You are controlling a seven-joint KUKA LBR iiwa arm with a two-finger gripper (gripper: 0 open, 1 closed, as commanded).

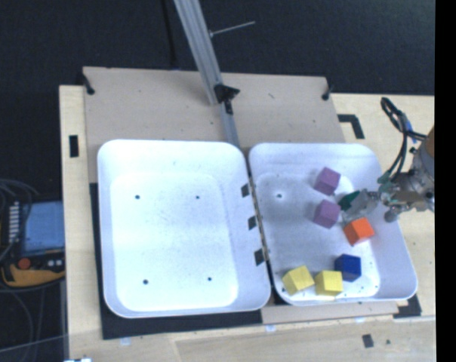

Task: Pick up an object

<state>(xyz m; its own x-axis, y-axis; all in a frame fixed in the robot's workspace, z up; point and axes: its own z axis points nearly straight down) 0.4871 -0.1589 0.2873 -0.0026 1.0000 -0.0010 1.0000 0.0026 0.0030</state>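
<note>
The right bin (288,164) holds several cubes. Two purple cubes lie near its middle, one (328,179) higher and one (326,214) lower. An orange cube (358,231) sits just right of the lower purple one. A blue cube (349,266) and two yellow cubes (298,280) (330,281) lie along the front wall. My gripper (358,200) reaches in from the right edge, low over the bin, between the two purple cubes and just above the orange cube. Nothing is visibly held in it.
The left bin (175,225) stands beside the right one, with clips along the shared edge (252,221). A slanted metal post (201,44) rises from behind the bins. Cables (398,119) hang by the arm at the right.
</note>
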